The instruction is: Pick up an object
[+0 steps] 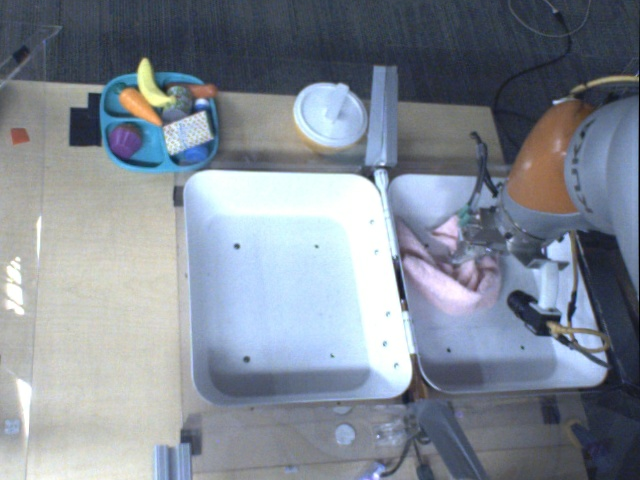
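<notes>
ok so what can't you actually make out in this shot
- Gripper, camera view: the arm's wrist hides most of it, so a grasp on the pink cloth can't be judged.
- Cloth: its right part lies under the gripper.
- Blue tray: some items too small to name.
- Arm: cut off by the right edge.

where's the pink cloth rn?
The pink cloth lies crumpled in the right-hand bin, toward its left wall beside the divider, with the tool right at its upper right edge.

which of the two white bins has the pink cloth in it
The right bin, the one the arm reaches into. The pink cloth lies crumpled under the gripper; the left bin shows only white floor.
</notes>
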Action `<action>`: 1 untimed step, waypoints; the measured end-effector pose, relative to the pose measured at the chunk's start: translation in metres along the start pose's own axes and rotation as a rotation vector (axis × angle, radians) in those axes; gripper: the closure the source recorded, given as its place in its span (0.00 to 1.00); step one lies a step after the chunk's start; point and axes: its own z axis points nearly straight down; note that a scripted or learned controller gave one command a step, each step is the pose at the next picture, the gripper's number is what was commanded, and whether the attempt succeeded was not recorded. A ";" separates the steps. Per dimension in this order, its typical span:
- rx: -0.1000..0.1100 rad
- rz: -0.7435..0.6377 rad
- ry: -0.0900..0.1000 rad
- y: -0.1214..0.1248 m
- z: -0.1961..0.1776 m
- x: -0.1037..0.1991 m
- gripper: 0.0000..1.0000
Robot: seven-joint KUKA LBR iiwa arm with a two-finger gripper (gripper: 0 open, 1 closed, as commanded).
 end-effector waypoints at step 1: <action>0.014 -0.290 0.005 0.020 -0.102 0.032 1.00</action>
